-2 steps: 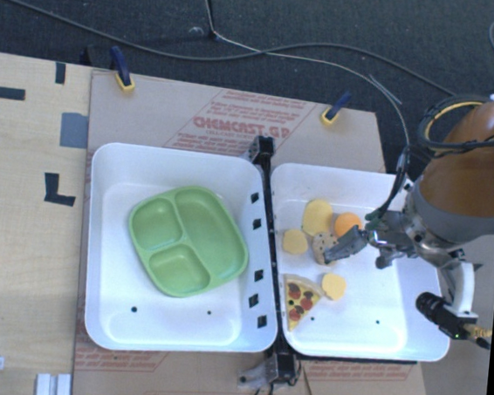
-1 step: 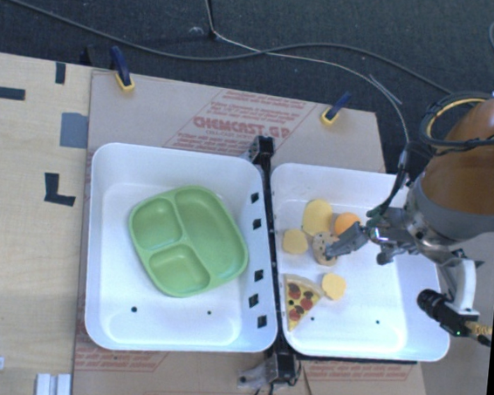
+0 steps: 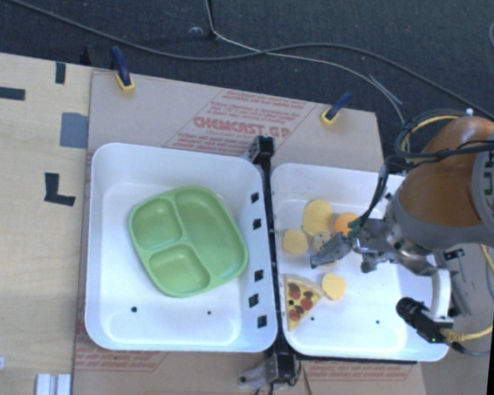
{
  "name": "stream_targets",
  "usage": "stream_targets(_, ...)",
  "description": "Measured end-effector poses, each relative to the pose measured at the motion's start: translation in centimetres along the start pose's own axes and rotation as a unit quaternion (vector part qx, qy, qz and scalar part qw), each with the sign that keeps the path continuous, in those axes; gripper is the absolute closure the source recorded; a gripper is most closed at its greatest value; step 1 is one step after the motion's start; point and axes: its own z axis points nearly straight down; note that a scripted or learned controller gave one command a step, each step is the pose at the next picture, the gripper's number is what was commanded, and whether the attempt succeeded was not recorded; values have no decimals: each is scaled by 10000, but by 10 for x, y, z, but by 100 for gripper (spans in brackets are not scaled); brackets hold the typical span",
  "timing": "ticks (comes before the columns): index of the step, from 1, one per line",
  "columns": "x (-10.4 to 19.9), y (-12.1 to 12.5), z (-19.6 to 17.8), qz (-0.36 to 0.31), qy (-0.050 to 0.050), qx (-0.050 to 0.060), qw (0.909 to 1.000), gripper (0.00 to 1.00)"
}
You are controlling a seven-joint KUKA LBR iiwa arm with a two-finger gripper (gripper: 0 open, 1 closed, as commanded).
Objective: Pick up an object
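Note:
The right bin (image 3: 364,332) holds several toy foods: a pale yellow piece (image 3: 318,215), an orange piece (image 3: 345,222) partly behind the gripper, a yellow round (image 3: 295,241), another yellow round (image 3: 334,286) and a pizza slice (image 3: 299,300). My gripper (image 3: 346,254) hangs low over the middle of this bin, just right of the yellow rounds. One grey finger (image 3: 326,253) points left toward them and another finger (image 3: 370,261) sits further right. The fingers stand apart and nothing is between them.
A green divided plate (image 3: 188,240) lies in the left bin (image 3: 106,248). A black divider strip (image 3: 265,238) runs between the bins. The arm's orange and grey body (image 3: 445,191) covers the right bin's far right part. Cables cross the dark floor behind.

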Motion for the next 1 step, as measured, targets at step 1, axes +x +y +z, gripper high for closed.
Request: stream_targets(1, 0, 1, 65, 4, 4, 18, 10000, 0)
